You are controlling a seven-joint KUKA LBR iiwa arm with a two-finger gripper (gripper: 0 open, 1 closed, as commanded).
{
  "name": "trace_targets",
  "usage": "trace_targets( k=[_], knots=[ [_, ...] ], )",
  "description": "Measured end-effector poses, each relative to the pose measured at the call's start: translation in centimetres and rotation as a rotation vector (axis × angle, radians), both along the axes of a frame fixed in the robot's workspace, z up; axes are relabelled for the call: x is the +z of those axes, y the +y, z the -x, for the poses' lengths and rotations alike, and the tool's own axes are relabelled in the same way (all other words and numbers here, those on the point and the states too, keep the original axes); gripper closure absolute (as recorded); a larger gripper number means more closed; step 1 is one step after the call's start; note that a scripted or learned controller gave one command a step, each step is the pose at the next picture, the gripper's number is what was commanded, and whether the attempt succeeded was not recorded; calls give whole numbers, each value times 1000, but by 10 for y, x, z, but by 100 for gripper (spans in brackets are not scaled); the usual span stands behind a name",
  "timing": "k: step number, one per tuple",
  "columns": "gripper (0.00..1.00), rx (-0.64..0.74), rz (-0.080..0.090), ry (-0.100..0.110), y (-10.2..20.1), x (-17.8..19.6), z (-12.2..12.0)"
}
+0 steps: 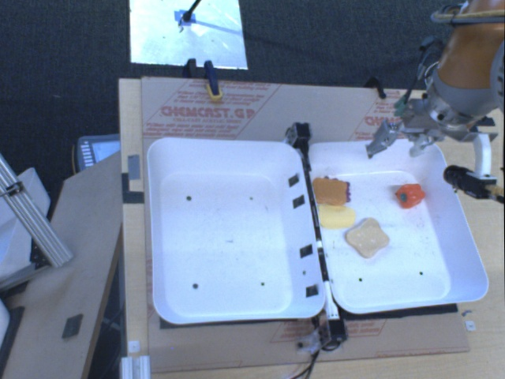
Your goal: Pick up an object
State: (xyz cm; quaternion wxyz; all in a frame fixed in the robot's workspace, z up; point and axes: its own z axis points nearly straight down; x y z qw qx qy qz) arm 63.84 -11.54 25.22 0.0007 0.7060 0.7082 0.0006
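Nearest the camera, a tan biscuit-shaped piece (368, 237) lies mid right bin (465, 275), toward its front. Touching or just behind it a pale yellow piece (337, 217), and behind that an orange-brown block (331, 190) hard against the bin's left wall. Red-orange pepper-like toy (409, 196) sits alone, well apart, toward the right wall. Left bin (158, 212) alongside. Gripper (402, 136) hangs above the right bin's back edge, near the back-right corner, fingers spread a little, nothing between them. Step in hand: approach, no grasp made. Judged next move: pick a target, likely the red toy as nearest and isolated, come forward, descend with fingers astride it, close. Clustered pieces by the left wall look harder to straddle.
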Motion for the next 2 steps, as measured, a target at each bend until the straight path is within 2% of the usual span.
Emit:
trace_targets(
  k=[1, 2],
  knots=[
    [0, 6, -1, 0, 59, 4, -1],
    [0, 8, -4, 0, 123, 38, 64]
  ],
)
